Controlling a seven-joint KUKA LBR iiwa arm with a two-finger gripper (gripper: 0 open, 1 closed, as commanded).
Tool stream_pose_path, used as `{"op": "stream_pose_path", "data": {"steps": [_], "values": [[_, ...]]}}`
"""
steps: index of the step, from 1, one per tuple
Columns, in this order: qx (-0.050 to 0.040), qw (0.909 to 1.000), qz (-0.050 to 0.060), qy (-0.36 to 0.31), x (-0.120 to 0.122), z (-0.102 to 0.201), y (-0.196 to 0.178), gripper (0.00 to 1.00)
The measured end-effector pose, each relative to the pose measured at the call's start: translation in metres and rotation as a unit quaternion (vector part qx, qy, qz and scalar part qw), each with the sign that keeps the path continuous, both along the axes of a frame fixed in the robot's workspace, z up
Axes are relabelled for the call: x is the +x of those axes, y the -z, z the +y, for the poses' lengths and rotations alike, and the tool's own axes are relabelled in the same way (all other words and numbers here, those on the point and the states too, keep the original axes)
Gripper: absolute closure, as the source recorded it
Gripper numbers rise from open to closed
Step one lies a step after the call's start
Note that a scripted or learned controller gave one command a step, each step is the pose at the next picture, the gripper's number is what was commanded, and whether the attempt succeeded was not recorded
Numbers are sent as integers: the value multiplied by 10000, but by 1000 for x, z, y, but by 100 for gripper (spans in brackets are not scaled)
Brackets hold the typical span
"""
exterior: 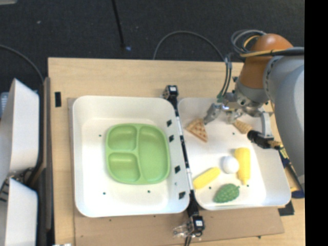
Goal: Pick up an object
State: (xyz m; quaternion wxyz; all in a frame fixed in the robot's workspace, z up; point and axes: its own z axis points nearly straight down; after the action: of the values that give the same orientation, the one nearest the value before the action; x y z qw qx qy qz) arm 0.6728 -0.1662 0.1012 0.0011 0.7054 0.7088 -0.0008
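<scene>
Over right bin (266,188), pincer (225,111) near waffle wedge (198,130)

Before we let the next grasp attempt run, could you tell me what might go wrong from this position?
1. The gripper hangs beside the waffle-patterned wedge, which lies flat; fingers may slide over it rather than catch it.
2. The white ball touches the yellow corn-like piece, and a yellow oblong piece and green piece lie close, so a grab there may knock neighbours.
3. The wedge lies near the bins' divider, so a finger could strike it.
</scene>
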Motion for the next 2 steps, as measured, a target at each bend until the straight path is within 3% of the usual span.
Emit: {"op": "stream_pose_path", "data": {"steps": [1,2], "values": [[-15,10000,-23,-12,1,-1,-13,100],[5,10000,-40,7,8,4,-75,100]]}}
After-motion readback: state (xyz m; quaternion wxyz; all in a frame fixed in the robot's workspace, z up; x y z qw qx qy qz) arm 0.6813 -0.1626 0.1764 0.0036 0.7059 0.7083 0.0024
